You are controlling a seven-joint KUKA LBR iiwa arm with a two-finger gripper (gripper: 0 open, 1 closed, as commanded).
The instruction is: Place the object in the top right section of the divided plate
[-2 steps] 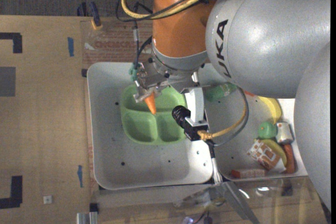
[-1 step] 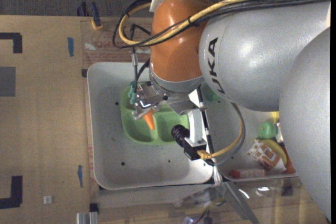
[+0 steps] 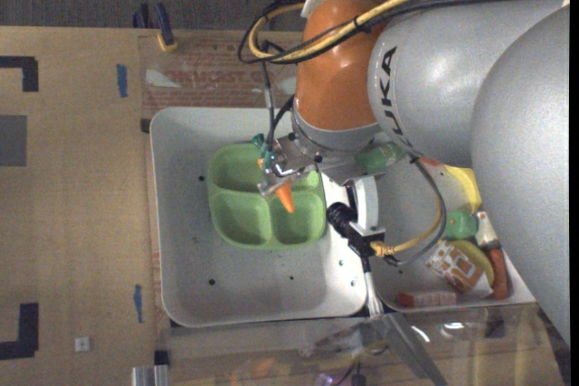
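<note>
Hovering over the green divided plate (image 3: 242, 199), the gripper (image 3: 274, 179) has an orange carrot-like object (image 3: 286, 197) at its fingertips, apparently pinched between them; a release here risks the object striking the divider ridge and rolling into the wrong section, since it hangs just above the partition. Largest nearby, the arm's orange band (image 3: 330, 68) masks the plate's far compartment, the white bin (image 3: 181, 267) lies beneath, and the neighbouring bin's packets and toy food (image 3: 463, 267) sit well behind the gripper, obstructing nothing.

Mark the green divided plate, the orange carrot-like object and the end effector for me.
green divided plate (image 3: 237, 221): camera view, floor of its lower left section.
orange carrot-like object (image 3: 286, 197): camera view, middle of its body.
end effector (image 3: 274, 176): camera view, at its fingertips, above the plate.
</note>
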